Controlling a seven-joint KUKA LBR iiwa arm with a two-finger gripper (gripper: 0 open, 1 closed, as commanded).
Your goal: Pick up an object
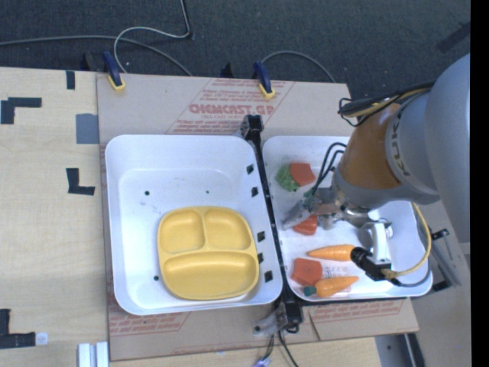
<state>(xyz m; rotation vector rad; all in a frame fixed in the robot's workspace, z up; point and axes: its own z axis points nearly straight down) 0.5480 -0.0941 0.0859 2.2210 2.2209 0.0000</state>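
Toy food lay scattered in the right bin (pixel 425 239): a green piece (pixel 286 179) and an orange-red block (pixel 302 173) near the far end, a small red piece (pixel 307 225) in the middle, a carrot (pixel 331 252) just past it, and a red block (pixel 307 271) beside a second carrot (pixel 335 285) at the near edge. My arm (pixel 382 155) reached in from the right and hung over that bin, with the gripper (pixel 302 214) low above the small red piece. From my screen I could not tell how far the claw stood apart, nor whether it had hold of anything; the wrist and cables hid too much. In the left bin (pixel 130 167) I saw a yellow divided plate (pixel 208 252) lying flat toward the near side. Both bins sat on a cardboard sheet (pixel 221 105) clipped at the far edge by two blue clamps (pixel 114 71).
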